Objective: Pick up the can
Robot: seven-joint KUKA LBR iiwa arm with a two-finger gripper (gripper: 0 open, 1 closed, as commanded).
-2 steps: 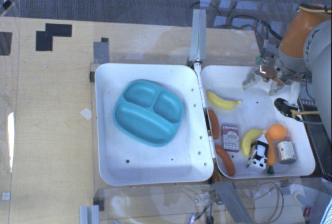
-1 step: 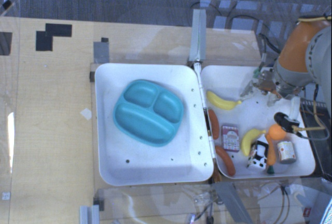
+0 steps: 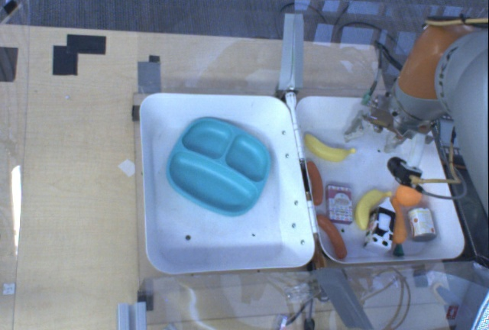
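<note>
The can (image 3: 422,223) is small, with a pale lid and a red and white label. It stands in the near right corner of the right bin (image 3: 451,248). My gripper (image 3: 376,133) hangs over the far part of that bin, well behind the can and to its left. Its fingers are spread open with nothing between them. The grey arm with its orange band (image 3: 428,69) comes in from the right.
Around the can lie an orange fruit (image 3: 408,195), a carrot (image 3: 399,231) and a cow toy (image 3: 378,229). Two bananas (image 3: 327,149) (image 3: 369,205), two sausages (image 3: 315,182) (image 3: 331,237) and a red packet (image 3: 338,203) share that bin. A blue divided plate (image 3: 220,165) sits in the left bin (image 3: 164,244).
</note>
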